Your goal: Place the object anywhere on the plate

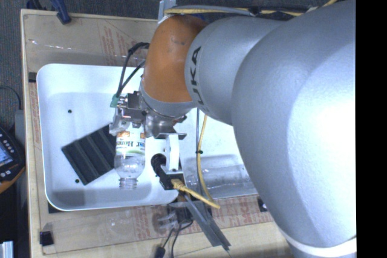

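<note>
While the tool (134, 124) hangs over the bottle (129, 157) beside the dark ribbed plate (91, 154) in the left bin (48, 130), grip state can't be judged; placement not yet done.

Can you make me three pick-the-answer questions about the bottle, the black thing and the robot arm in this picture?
1. Where does the black ridged plate lie?
A. in the left white bin
B. on the floor
C. on top of the arm

2. What colour is the band on the arm?
A. green
B. orange
C. purple

3. How is the clear plastic bottle placed?
A. standing up in the middle of the black ridged plate
B. lying beside the plate's right edge, just below the end effector
C. outside the white bin

Answers: 1 A, the plate rests on the bin's white floor. 2 B, the band above the wrist is orange. 3 B, the bottle lies lengthwise on the bin floor, its neck pointing toward the near wall.
</note>
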Controlling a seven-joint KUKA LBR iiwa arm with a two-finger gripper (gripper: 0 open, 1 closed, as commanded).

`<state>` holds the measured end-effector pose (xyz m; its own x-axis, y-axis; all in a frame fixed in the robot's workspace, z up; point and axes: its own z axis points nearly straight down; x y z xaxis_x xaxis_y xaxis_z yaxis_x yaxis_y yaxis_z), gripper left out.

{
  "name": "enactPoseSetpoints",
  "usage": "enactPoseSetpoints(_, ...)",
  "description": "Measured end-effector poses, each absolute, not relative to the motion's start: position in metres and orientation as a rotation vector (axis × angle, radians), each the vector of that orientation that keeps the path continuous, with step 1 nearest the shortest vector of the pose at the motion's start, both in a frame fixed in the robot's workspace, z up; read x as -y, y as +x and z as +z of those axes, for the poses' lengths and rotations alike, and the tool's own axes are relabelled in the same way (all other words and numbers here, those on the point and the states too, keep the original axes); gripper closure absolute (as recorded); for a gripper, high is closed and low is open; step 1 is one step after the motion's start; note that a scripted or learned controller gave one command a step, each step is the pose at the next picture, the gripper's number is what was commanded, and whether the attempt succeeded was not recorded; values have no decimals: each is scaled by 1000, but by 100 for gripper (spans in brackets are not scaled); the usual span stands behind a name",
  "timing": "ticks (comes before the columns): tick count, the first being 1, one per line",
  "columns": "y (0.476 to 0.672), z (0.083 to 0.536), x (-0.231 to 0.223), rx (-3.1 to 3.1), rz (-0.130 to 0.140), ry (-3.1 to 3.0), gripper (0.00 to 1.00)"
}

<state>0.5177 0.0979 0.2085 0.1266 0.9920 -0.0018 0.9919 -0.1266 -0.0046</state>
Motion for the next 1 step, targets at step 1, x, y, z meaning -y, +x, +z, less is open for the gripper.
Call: enactPoseSetpoints(1, 519, 218, -97, 2074, 9, -2357, 100)
